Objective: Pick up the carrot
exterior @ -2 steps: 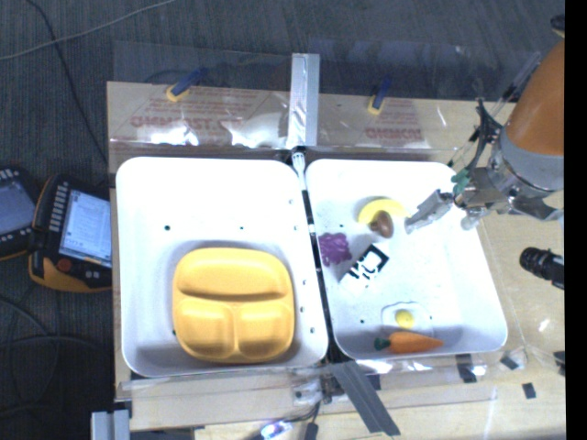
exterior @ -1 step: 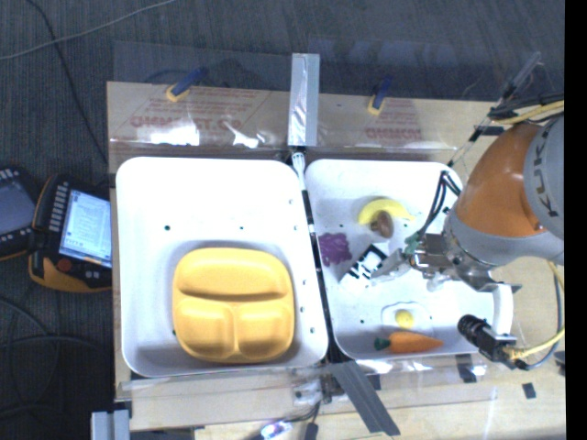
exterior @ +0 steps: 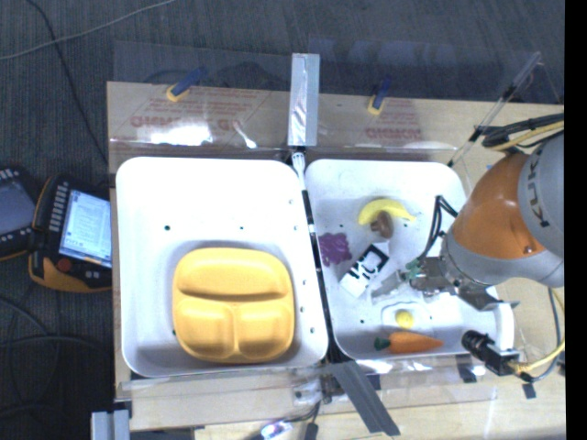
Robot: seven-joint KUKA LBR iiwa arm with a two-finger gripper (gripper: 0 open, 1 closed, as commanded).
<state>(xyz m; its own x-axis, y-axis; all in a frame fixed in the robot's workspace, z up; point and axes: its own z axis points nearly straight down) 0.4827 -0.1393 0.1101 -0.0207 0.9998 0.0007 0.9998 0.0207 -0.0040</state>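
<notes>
The orange carrot [exterior: 415, 342] with a green tip lies flat along the near wall of the right bin [exterior: 344, 177], its green end pointing left. My gripper [exterior: 401, 280] reaches in from the right over the middle of that bin, a little beyond the carrot and apart from it. It hangs close to a small white and black box [exterior: 364, 269]. The grey arm with its orange band [exterior: 500, 218] covers the bin's right side. Nothing orange shows at the gripper.
The right bin also holds a yellow banana [exterior: 383, 212], purple grapes [exterior: 334, 247] and a fried egg toy [exterior: 404, 317] just beyond the carrot. A large yellow bread-like block [exterior: 235, 302] sits in the left bin [exterior: 147, 200]. Cables run at the right.
</notes>
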